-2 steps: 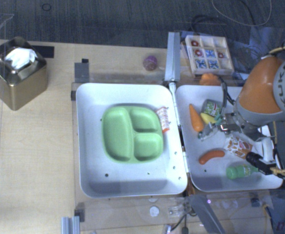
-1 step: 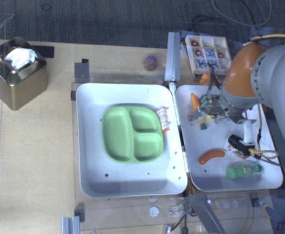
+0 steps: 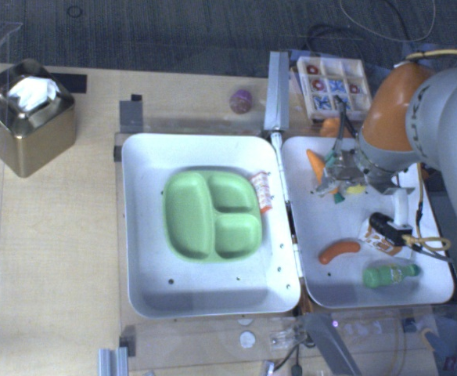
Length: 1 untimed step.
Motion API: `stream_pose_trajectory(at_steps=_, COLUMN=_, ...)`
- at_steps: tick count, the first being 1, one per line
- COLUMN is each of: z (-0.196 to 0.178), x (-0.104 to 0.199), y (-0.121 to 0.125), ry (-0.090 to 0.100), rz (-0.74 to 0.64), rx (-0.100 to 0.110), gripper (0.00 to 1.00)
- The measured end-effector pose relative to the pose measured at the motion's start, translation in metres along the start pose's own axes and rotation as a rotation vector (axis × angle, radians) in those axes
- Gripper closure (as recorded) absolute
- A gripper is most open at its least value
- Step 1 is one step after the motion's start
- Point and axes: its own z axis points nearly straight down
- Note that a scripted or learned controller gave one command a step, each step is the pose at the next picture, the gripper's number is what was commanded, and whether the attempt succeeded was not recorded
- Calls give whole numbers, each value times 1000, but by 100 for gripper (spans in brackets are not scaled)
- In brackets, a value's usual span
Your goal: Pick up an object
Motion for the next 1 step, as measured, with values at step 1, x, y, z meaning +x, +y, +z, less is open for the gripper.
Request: stream_pose_trajectory(at_steps=1, z=-135, x=25, y=40, ry=3, rz=-130, rx=8, gripper=100)
